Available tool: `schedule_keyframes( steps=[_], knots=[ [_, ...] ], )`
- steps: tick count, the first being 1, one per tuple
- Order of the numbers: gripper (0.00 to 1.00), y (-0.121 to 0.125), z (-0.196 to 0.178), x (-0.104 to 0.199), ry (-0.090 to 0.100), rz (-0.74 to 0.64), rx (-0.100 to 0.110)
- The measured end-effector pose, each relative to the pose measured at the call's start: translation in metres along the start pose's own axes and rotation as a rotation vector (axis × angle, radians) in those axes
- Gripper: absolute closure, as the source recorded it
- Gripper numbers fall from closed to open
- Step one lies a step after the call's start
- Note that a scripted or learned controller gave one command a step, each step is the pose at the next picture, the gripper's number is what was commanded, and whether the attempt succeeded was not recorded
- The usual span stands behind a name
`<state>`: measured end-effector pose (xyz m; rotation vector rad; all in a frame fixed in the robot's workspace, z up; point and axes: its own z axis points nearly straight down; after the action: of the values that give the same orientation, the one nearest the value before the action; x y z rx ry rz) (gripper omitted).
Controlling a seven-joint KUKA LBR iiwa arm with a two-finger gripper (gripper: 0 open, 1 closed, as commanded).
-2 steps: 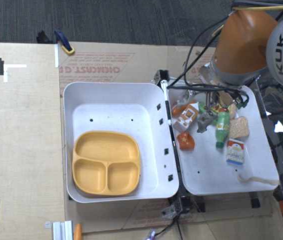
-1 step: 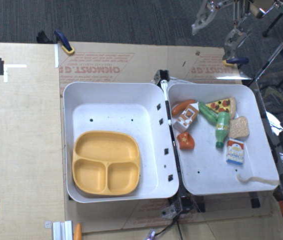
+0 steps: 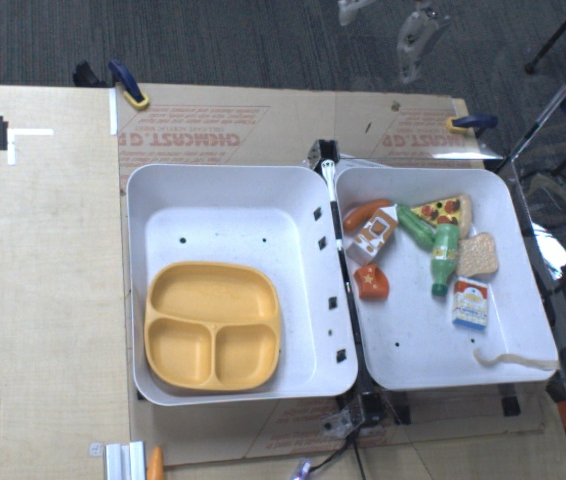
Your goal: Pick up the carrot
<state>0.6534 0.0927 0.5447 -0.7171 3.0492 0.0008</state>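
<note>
Beside the milk carton (image 3: 372, 235), carrot (image 3: 363, 213)

gripper (image 3: 418, 28) | high at top edge, blurred | arm mostly out of frame

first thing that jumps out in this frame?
The yellow tray sitting in the left bin. Next, the toy food bunched at the back of the right bin: the carrot against the divider, a pizza slice and green bottle beside it.
</note>
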Motion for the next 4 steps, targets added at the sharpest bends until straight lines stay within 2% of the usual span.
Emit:
schedule_keyframes(
  steps=[1,2,3,4],
  knots=[
    [1.0,-0.002,-0.008,-0.002,-0.003,0.004,-0.001],
    [1.0,0.071,0.205,-0.002,0.005,-0.153,-0.003],
    [1.0,0.13,0.381,-0.043,0.005,-0.289,-0.004],
    [0.0,0.13,0.38,-0.043,0.004,-0.289,-0.004]
  ],
)
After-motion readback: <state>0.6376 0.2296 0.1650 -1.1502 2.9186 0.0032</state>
